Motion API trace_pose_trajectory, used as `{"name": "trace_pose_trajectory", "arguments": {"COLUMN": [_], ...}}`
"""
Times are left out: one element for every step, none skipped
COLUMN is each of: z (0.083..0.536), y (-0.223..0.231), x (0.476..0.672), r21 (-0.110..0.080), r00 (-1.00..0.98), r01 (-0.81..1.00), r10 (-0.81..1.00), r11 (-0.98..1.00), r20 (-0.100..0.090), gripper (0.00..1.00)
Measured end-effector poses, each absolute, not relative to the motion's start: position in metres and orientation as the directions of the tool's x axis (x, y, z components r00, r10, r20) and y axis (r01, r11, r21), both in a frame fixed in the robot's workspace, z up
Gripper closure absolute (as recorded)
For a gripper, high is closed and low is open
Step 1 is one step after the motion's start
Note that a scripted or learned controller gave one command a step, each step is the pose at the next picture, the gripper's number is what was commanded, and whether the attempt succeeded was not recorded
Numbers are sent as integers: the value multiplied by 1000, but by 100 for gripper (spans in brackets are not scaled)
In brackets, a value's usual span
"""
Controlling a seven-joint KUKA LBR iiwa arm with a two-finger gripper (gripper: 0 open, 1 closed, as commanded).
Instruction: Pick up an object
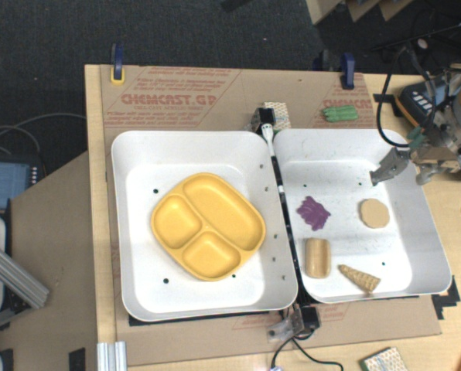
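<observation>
**Pincer poised over the right bin's far corner, holding nothing**

Above the far right corner of the right bin (416, 280) the pincer (405, 170) hangs with its two fingers apart, one grey finger (387, 168) slanting down toward the bin floor, and nothing between them. Nearest to it, just below and a little to its left, lies a round tan cookie (375, 213). Farther left of that sits a purple bunch of grapes (313, 212). Well below the pincer, toward the near rim, a tan bread roll (317, 257) stands beside a waffle cone (359, 277) lying on its side. Far to the pincer's left, the left bin (130, 176) holds a yellow divided plate (207, 224). Beyond the bins, a small green piece (340, 114) rests on the board.
</observation>
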State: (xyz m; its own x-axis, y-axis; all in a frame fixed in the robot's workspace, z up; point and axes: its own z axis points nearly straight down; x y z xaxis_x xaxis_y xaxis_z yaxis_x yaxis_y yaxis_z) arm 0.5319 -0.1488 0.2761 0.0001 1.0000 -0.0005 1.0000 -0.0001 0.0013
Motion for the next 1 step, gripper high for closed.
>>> {"name": "trace_pose_trajectory", "arguments": {"z": [124], "y": [-219], "x": [556], "r21": [-6], "r00": [4], "r01": [1000], "r10": [1000], "r11": [-4], "r20": [0], "gripper": [0]}}
